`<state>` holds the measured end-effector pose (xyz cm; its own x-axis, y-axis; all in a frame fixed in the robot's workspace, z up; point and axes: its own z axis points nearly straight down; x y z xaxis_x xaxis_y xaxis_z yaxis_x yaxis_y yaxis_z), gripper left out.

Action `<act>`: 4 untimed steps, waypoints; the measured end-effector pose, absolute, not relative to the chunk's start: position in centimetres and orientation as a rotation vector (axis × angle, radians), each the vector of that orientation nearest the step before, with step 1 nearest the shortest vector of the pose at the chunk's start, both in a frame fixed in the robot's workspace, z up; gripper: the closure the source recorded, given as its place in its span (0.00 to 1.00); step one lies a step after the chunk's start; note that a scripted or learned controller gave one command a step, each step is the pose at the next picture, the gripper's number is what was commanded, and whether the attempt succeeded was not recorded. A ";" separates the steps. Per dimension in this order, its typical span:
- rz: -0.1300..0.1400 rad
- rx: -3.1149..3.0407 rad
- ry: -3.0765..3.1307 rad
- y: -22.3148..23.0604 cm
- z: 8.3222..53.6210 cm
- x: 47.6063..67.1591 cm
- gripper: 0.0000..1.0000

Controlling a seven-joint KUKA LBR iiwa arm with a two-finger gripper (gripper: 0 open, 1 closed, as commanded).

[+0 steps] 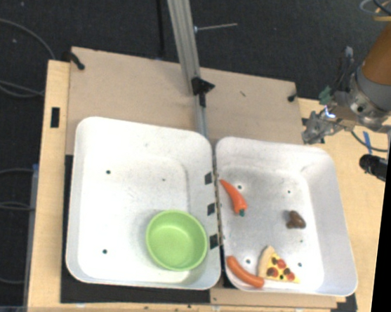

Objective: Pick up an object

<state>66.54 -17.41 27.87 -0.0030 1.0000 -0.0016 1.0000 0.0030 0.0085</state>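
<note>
A: Objects, left to right. Green bowl (177, 239) sits in the left bin (111, 148), toward its near right corner, upright, well clear of the far edge.

B: And the right bin (331, 204)?

A: Toy carrot (234, 196) lies near its left edge, about midway along, orange with a green tip. Hot dog (245, 271) rests at the near edge, close to the near left corner. Pizza slice (276, 265) just beside it, possibly touching; cannot tell. Small brown lump (296, 219) sits apart, right of centre.

B: Gripper?

A: Gripper (317, 128) hangs just beyond the right bin's far right corner, over the bench (258, 103), well apart from every object. Nothing between its fingers. Whether they stand spread or closed, cannot tell; too small and blurred.

B: Arm?

A: Orange band (384, 58) at the far right, above the wrist.
</note>
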 end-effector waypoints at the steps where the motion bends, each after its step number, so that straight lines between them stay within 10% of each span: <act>1: 0.003 2.213 2.228 -12.3 28.2 66.8 1.00; 4: -0.001 2.215 2.229 4.7 24.6 65.5 1.00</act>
